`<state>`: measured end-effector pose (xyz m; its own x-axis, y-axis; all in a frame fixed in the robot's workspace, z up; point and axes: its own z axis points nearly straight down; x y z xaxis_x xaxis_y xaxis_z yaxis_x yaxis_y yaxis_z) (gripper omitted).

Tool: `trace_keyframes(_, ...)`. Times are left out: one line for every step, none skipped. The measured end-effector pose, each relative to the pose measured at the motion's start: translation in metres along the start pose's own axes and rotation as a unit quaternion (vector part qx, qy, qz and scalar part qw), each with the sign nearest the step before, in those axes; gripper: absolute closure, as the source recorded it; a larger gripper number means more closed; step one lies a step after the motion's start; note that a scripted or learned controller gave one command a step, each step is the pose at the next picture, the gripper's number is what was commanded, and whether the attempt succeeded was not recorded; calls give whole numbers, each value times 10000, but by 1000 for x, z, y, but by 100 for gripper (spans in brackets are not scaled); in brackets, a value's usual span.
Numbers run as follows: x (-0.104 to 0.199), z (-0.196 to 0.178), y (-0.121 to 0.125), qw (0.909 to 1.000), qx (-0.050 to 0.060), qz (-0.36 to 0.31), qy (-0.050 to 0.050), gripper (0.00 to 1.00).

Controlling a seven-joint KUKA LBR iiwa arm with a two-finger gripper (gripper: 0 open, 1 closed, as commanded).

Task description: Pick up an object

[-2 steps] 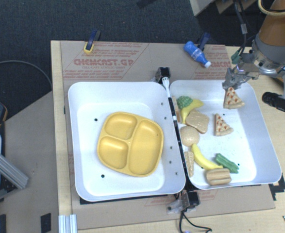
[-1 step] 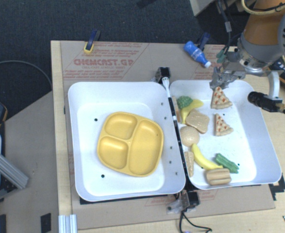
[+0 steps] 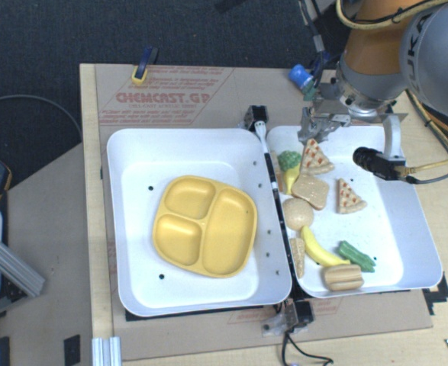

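Observation:
Toy foods lie in the right bin (image 3: 407, 227): a pizza slice (image 3: 314, 158), broccoli (image 3: 289, 160), a bread slice (image 3: 311, 191), a second pizza slice (image 3: 349, 197), a beige round piece (image 3: 298, 213), a banana (image 3: 319, 250), a green vegetable (image 3: 357, 256) and a hot dog bun (image 3: 343, 277). My gripper (image 3: 314, 133) hangs over the bin's far left corner, just beyond the first pizza slice and the broccoli. I see nothing held in it.
The left bin (image 3: 132, 166) holds a yellow divided plate (image 3: 206, 225). A black divider strip (image 3: 273, 197) runs between the bins. A black cable end (image 3: 376, 162) on the arm juts over the right bin's far side. Blue clips (image 3: 301, 75) sit behind the bins.

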<state>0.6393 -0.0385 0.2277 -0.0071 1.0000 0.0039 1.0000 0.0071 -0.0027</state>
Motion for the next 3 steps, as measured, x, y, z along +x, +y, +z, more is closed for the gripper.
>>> trace_keyframes(61,-6,3,10000,-25,-2,-5,100)
trace_keyframes(73,14,-4,10000,12,23,-16,100)
trace_keyframes(64,4,1,10000,-29,40,-22,100)
